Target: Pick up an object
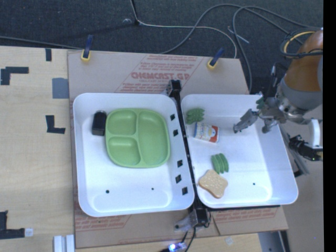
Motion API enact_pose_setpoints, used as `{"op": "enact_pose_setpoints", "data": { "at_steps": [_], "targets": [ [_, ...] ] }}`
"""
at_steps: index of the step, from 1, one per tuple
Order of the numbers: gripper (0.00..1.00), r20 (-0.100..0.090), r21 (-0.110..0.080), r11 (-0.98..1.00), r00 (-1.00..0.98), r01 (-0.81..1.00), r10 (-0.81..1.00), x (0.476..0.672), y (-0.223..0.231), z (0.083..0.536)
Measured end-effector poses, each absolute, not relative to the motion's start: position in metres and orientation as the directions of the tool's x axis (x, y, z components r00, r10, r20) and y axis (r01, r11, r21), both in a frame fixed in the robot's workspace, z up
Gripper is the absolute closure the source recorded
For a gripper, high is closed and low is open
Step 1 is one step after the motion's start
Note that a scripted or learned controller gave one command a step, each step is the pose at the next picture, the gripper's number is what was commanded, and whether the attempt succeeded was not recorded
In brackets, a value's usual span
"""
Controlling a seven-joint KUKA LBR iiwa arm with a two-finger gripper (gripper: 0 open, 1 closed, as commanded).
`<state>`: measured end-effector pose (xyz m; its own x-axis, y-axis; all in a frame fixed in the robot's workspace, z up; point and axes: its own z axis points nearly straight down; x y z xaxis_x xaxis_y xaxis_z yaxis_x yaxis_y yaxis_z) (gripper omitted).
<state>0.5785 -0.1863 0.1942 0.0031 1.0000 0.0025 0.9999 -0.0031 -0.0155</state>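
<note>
You had the gripper (pixel 255 123), jaws apart and holding nothing, just right of the small carton (pixel 206 133); beans (pixel 195 115) sat beside it.

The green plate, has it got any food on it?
Empty. The green plate shows bare compartments in the left bin; the toast lies in the right bin.

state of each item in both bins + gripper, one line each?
green plate: flat, left bin
black object: beside plate, touching it
upper green piece: loose, right bin
small carton: lying flat
lower green piece: loose
toast slice: flat
gripper: open, holding nothing
</note>
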Motion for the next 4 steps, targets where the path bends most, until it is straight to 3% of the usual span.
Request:
{"op": "enact_pose_setpoints", "data": {
  "at_steps": [1, 3, 4],
  "targets": [
    [0.00, 0.000, -0.002, 0.001, -0.001, 1.000, 1.000, 0.582, -0.186, 0.203],
    [0.00, -0.002, -0.002, 0.002, -0.002, 1.000, 1.000, 0.586, -0.185, 0.089],
    [1.00, -0.001, -0.001, 0.003, -0.003, 1.000, 1.000, 0.587, -0.184, 0.100]
  ]
}}
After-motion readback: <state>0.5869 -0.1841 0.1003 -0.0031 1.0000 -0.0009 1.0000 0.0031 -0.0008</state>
